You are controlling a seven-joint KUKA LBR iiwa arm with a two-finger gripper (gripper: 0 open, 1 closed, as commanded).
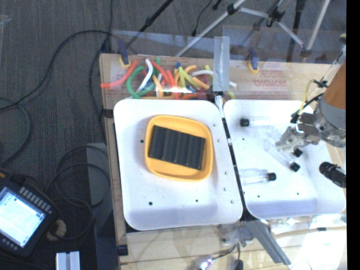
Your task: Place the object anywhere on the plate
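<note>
Worktop point(169, 72): pale wood, seen from above at a slant, bearing two shallow white bins side by side, their inner edges touching or nearly so.

Left bin point(169, 207): holds a yellow plate point(179, 148) with rounded corners, set a little above the bin's middle. A dark ribbed rectangular insert point(176, 146) lies in the plate's well.

Right bin point(281, 198): holds clear tubes with black caps. One tube point(256, 122) lies near the upper left corner; a second tube point(256, 177) lies lower down, near the left wall, well apart from the first. Both rest on the bin floor, separate from the plate. A further clear piece with a black cap point(293, 165) lies just below the gripper.

Gripper point(295, 142): low over the right part of the right bin, at the end of the grey arm point(337, 117) with its orange band. Clear plastic blurs around its tip; whether the fingers are apart or closed cannot be told.

Back of worktop: a tangle of coloured flexible tubes point(163, 79), orange, green, yellow and white, lying behind the left bin. A grey upright strip point(221, 63) stands behind the seam between the bins.

Room: dark grey carpet point(50, 66) with black cables trailing across it; tripod legs point(253, 4) at the top; a handheld control pendant with a lit screen point(19, 215) at lower left.
</note>
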